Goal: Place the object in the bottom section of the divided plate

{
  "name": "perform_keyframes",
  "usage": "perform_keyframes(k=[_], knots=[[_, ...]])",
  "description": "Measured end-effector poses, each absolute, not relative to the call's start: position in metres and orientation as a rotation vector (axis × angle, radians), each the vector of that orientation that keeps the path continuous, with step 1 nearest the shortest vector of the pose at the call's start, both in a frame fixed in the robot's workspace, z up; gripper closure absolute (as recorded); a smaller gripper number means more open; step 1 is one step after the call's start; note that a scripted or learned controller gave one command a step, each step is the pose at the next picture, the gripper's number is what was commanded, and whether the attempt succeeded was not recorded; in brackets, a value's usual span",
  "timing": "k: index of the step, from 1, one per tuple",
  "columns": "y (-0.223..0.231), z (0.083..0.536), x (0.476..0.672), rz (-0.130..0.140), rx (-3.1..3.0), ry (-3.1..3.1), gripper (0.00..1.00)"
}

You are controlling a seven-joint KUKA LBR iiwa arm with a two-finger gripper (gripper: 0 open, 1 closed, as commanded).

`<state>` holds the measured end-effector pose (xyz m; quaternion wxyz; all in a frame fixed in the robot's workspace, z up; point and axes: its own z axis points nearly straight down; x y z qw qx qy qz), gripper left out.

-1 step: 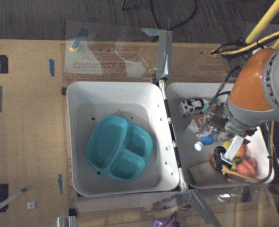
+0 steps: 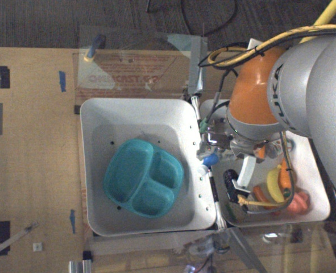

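At the near edge of the right bin (image 2: 321, 206) lies a small heap of toy food: a pink piece (image 2: 299, 202) toward the near right corner, a yellow banana-like piece (image 2: 274, 187) just beside it, a red piece (image 2: 260, 193) touching the yellow one, and an orange carrot (image 2: 285, 176) a little farther back. Which of these is the object to be moved cannot be told. A black object (image 2: 231, 182) lies along the bin's left wall, near its near left corner.

The end effector (image 2: 246, 172) hangs low inside the right bin, over its left half, with a white finger (image 2: 247, 171) pointing down between the black object and the food heap. The heap sits just to the right of it and slightly nearer; nothing is seen between the fingers. Whether the fingers are spread or closed cannot be told, since the wrist and cables cover most of them. A small blue part (image 2: 210, 160) shows at the end effector's left side, over the seam between the bins.

In the left bin (image 2: 94, 118) the teal divided plate (image 2: 144, 177) rests near the middle, tilted askew, well apart from the end effector. All three sections look bare, as far as the slanted view allows.

Farther back, the arm's orange band (image 2: 257, 92) rises over the right bin's far edge.
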<state>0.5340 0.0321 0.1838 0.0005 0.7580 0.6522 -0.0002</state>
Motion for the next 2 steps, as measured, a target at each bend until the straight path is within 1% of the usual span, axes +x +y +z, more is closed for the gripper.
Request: perform_keyframes(k=[1,2], knots=[[0.118,0.194,0.537,0.001,2.225,2.216,1.00],[0.184,0.235,0.551,0.002,1.831,2.550,1.00]])
